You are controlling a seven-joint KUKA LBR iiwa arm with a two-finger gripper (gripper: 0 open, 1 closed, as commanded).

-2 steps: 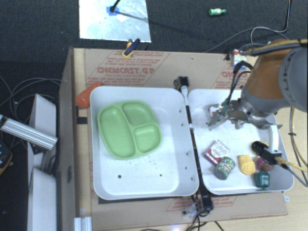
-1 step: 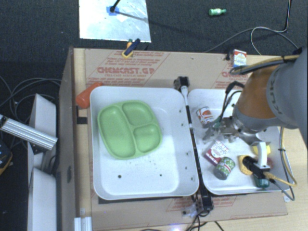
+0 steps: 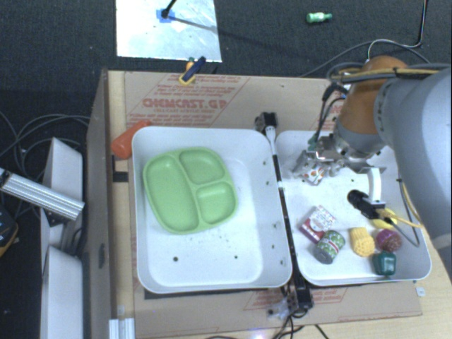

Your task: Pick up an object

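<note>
My gripper (image 3: pixel 311 168) hangs over the far left part of the right bin (image 3: pixel 417 267), low above the white floor. Nearer the front of that bin lie several small objects: a red and white packet (image 3: pixel 318 222), a small green-labelled can (image 3: pixel 329 246) on its side, a yellow knobbly piece (image 3: pixel 362 241), a dark red round piece (image 3: pixel 388 240) and a dark green piece (image 3: pixel 385 263). They are all apart from the gripper, toward the bin's front.
The left bin (image 3: pixel 247 260) holds a pale green divided tray (image 3: pixel 189 188). A black divider (image 3: pixel 280 196) runs between the bins. An orange piece (image 3: pixel 121 143) sits outside the left bin's far left corner. The grey arm (image 3: pixel 417 126) covers the right bin's far right side.
</note>
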